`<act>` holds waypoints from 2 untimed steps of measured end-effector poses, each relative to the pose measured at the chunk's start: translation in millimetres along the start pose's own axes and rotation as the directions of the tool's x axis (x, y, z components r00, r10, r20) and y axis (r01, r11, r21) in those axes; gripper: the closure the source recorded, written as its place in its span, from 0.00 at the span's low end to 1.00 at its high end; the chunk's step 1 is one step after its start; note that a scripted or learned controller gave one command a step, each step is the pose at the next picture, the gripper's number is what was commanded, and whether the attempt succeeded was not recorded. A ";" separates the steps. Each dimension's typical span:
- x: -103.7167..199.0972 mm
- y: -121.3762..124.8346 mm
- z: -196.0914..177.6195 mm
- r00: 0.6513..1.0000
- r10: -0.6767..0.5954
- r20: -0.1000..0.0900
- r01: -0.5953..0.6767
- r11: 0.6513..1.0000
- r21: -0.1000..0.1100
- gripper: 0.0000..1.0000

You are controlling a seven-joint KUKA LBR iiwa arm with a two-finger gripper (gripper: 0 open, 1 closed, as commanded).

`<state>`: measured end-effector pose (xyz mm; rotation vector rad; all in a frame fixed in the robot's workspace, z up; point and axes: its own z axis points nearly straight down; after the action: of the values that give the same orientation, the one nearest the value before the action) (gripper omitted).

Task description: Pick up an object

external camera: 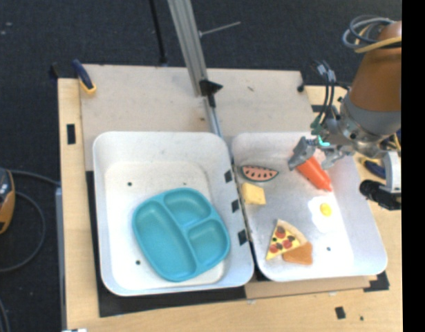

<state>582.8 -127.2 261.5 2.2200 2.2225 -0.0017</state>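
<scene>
Camera view: looks down at a slant on a tabletop (150, 102) bearing two shallow white bins side by side.
Arm: grey with an orange band, reaching in from the right edge, over the upper part of the right bin (357, 251).
Tool: (314, 159) spread apart, one grey finger left of the carrot's upper end and one to its right; the carrot sits between them, but whether they press on it cannot be told.
Carrot: (318, 175) orange, lying tilted in the upper part of the right bin, its upper end under the tool.
Watermelon slice: (258, 173) near the right bin's left wall, well left of the carrot.
Cheese piece: (253, 195) yellow, just below the watermelon slice.
Fried egg: (323, 211) below the carrot, apart from it.
Pizza slice: (288, 242) in the lower part of the right bin.
Left bin: (157, 147) holds a blue divided plate (182, 234) with three compartments.
Metal post: (188, 37) rises from the tabletop behind the bins.
</scene>
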 end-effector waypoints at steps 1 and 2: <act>0.0 0.3 -0.6 1.000 0.000 0.000 0.000 1.000 -0.001 0.00; 6.3 2.2 60.1 1.000 0.001 0.000 -0.001 1.000 0.003 0.00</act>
<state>584.9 -121.0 201.4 2.2226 2.2236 -0.0047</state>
